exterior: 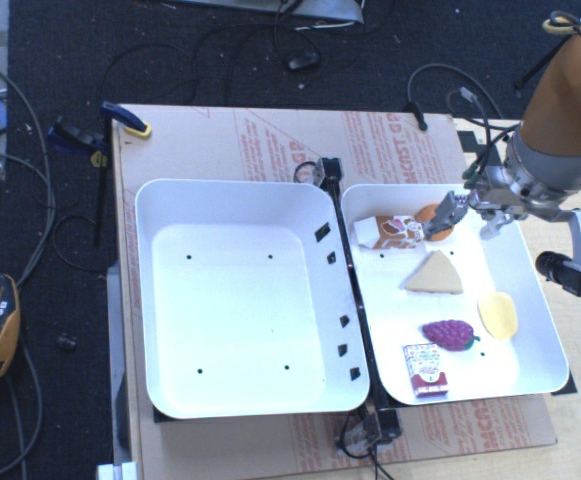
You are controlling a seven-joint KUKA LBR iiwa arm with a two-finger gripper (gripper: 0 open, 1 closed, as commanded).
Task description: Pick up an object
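The right bin (530,268) holds a white and brown patterned pack (390,232), an orange piece (434,218), a tan wedge (433,274), a yellow oval (498,315), a purple grape bunch (448,334) and a small red and white box (426,370). My gripper (467,215) hangs over the far part of that bin, fingers spread apart, one finger (444,215) right by the orange piece and the other finger (491,223) to its right. Nothing sits between them.
The left bin (160,268) lies beside the right one, with a black clip strip (348,288) along the shared wall. A blue and yellow tool (125,120) rests at the bench's far left corner. Cables run over the dark floor.
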